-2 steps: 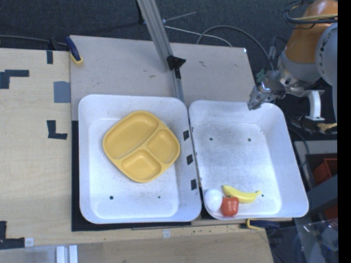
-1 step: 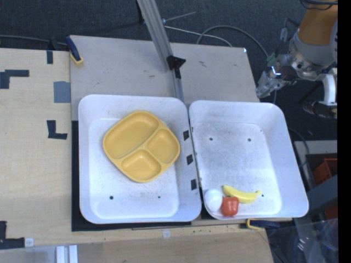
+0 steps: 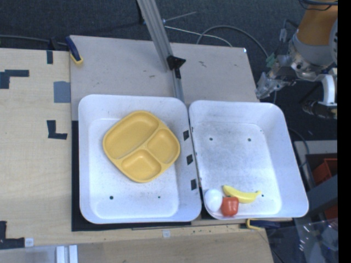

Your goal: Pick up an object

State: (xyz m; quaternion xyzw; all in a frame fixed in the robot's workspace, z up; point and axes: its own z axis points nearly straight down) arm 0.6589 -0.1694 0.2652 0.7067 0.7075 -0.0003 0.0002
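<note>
A yellow banana (image 3: 242, 194), a red pepper-like piece (image 3: 230, 206) and a white egg-like ball (image 3: 213, 199) lie together at the near edge of the right bin (image 3: 241, 119). A yellow three-compartment plate (image 3: 141, 146) rests in the left bin (image 3: 88, 163). My gripper (image 3: 267, 85) hangs beyond the right bin's far right corner, outside it and well away from the objects. Its tip is small and dark against the background.
A slanted metal pole (image 3: 159, 32) runs from the top of the view down to the gap between the two bins. Cables (image 3: 219, 32) lie on the dark floor behind the bench. A blue and yellow clamp (image 3: 74, 50) sits at the bench's far left corner.
</note>
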